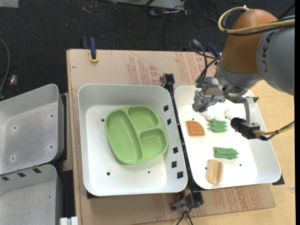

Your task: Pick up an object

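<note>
Gripper [202, 102] low over the right bin's [262, 165] back; whether its jaws are open cannot be told. Waffle [195, 128] and green toy [218, 125] lie just beside it, close together: a descent could nudge either aside.

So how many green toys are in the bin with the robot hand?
2. One green toy lies right below the gripper, beside the orange waffle. The other green toy lies nearer the front, above the tan bread. The arm may hide more.
</note>
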`<state>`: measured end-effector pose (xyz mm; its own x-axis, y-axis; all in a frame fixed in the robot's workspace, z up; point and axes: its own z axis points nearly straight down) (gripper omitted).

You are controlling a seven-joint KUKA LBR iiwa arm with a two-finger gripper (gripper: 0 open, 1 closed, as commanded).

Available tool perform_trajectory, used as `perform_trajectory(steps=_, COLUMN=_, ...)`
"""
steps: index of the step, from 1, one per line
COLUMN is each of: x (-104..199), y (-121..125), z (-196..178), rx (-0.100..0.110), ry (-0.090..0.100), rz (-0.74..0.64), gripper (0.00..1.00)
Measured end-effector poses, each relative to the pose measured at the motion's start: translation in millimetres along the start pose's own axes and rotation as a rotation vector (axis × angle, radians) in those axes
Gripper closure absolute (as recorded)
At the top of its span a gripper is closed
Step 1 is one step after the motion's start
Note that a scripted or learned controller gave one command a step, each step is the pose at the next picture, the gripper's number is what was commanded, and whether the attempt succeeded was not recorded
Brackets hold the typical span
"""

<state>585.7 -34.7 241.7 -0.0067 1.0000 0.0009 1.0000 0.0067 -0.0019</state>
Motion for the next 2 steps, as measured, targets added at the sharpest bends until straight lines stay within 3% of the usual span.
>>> perform_trajectory(steps=2, x=98.6, y=-34.9, z=14.6, rx=0.001, ry=0.0, rz=0.0, gripper=1.0)
